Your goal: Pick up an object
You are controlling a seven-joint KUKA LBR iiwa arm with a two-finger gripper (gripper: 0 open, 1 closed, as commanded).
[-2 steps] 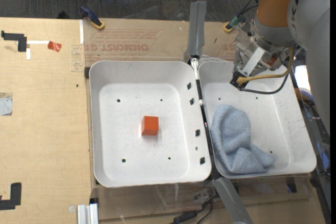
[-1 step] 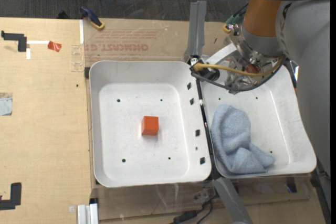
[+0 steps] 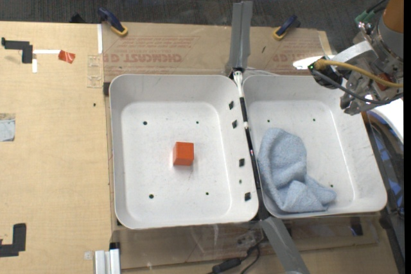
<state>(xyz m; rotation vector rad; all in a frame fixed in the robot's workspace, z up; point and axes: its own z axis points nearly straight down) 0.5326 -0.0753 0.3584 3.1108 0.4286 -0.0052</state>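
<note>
Bright, even overhead light, faint shadows, mild glare on the white bins (image 3: pixel 122 138), sharp focus.

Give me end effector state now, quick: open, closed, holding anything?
End effector: open or closed cannot be told; it sits over the right bin's far right edge, with nothing seen in it.

Both bins, the left bin (image 3: pixel 128 202) and the right bin (image 3: pixel 359 157), look like smooth white plastic with a faint sheen. In the left one lies a matt orange block (image 3: pixel 183 154) with flat, even faces, and in the right one a pale blue-grey cloth (image 3: pixel 289 173), soft, fuzzy and rumpled like towelling. Under them the table (image 3: pixel 51 138) shows light matt wood at its left side and brown printed cardboard (image 3: pixel 167 54) along its far edge.
</note>
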